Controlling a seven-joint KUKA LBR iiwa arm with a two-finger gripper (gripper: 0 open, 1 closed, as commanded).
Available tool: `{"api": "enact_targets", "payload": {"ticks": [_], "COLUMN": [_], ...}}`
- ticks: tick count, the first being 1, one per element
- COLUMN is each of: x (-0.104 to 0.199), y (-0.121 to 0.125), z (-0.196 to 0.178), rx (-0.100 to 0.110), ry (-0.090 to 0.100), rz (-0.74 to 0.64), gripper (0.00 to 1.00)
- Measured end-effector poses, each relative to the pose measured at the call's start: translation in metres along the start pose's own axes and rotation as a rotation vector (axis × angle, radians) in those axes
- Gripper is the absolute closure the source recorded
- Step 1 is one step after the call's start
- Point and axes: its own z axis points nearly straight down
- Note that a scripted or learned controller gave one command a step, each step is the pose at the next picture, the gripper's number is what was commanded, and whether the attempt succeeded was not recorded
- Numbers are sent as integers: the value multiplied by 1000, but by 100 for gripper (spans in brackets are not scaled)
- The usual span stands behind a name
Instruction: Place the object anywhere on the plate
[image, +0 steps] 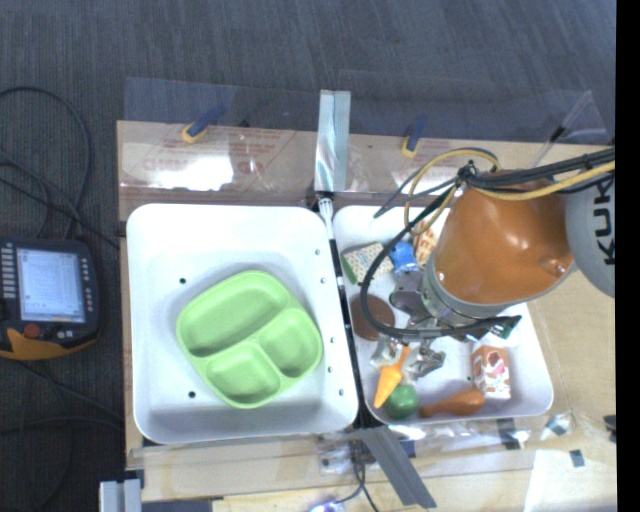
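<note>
Green and three-sectioned, the plate (250, 337) is seen lying slantwise in the left bin (160, 300). Across the divider, the right bin (535, 385) is crowded: a toy carrot (390, 378) with a green end lies just left of and below the gripper (425, 358), close by but not shown between the fingers; whether they are apart or together cannot be told. An orange-brown piece (455, 403) and a small carton (491, 370) are seen further right.

Robotics lab, grey-and-orange industrial arm (500, 250) over a taped wooden bench (230, 160), black handheld control pendant (48, 296), dark carpet floor (300, 45)
</note>
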Motion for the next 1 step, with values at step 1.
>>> {"api": "enact_targets", "payload": {"ticks": [1], "x": [-38], "y": [13], "z": [-6], "rx": [0], "ry": [0], "rz": [4], "gripper": [100]}}
